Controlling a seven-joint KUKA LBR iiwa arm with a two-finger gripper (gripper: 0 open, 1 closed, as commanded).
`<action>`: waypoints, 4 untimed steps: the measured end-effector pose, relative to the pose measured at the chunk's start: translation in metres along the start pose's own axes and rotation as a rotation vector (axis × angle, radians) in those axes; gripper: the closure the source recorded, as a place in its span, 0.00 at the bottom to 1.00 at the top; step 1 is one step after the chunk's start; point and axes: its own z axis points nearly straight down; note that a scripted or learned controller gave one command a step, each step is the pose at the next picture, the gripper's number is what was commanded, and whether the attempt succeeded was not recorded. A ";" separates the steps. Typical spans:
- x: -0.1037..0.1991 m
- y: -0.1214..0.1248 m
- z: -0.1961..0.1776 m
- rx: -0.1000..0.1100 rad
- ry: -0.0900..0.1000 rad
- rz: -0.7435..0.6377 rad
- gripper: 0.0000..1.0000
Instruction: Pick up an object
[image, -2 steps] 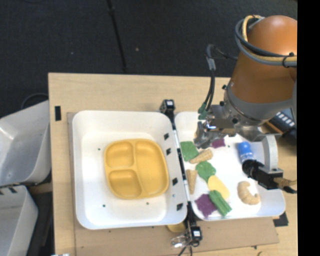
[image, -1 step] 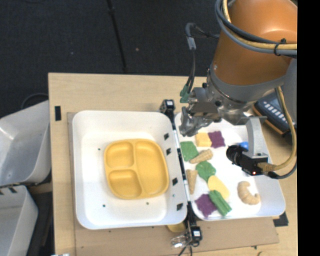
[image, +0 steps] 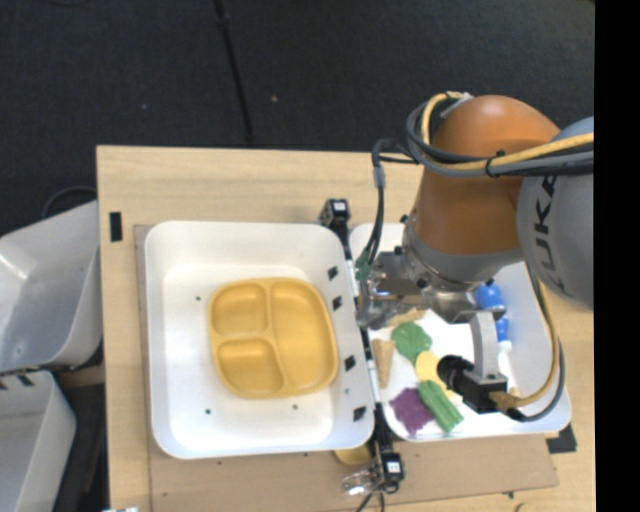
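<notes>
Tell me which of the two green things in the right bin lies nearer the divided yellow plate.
The upper green piece, just below the arm's wrist. The other green piece lies lower, beside the purple lump.

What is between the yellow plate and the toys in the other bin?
In the camera view, bare white floor of the left bin, then the two bins' touching rims with black clips lie between the yellow plate and the toys.

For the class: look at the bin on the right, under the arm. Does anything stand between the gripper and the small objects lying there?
Nothing visible does. The arm's wrist hangs over the right bin, and the green piece, purple piece and yellow piece lie open on the bin floor just below it. The wrist hides the gripper itself, so its exact line down cannot be judged.
</notes>
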 end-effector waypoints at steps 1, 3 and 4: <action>-0.019 0.014 0.024 -0.009 0.001 -0.001 1.00; -0.062 0.000 -0.134 -0.014 0.001 0.000 1.00; -0.138 0.000 -0.125 -0.012 0.000 0.004 1.00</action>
